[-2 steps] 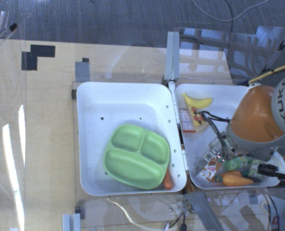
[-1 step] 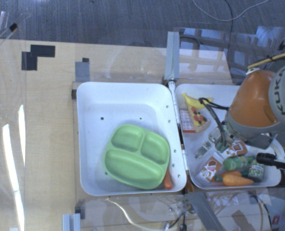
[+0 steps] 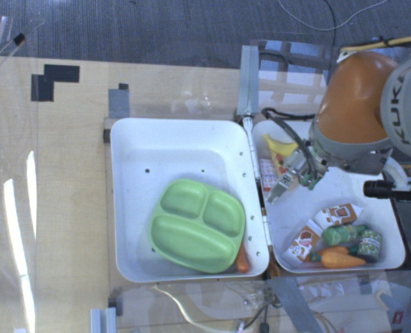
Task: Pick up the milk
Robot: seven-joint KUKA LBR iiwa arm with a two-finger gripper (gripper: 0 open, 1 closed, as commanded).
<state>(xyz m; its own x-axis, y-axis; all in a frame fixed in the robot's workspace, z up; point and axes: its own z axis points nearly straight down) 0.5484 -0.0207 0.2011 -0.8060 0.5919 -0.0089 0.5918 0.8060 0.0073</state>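
Two small white-and-brown cartons lie in the right bin (image 3: 393,255). One (image 3: 335,216) is near the middle and the other (image 3: 303,244) is at the front left; either could be the milk. My gripper (image 3: 283,184) hangs over the left part of that bin, close to the wall between the bins. It is up and to the left of both cartons and apart from them. Nothing shows in its grasp. The grey and orange arm (image 3: 358,109) covers the back of the right bin.
A yellow banana (image 3: 278,145) and a red-and-white packet (image 3: 267,170) lie just behind the gripper. Green vegetables (image 3: 355,238) and an orange carrot (image 3: 341,259) crowd the cartons. The left bin (image 3: 178,144) holds a green divided plate (image 3: 197,225) and a small carrot (image 3: 242,261).
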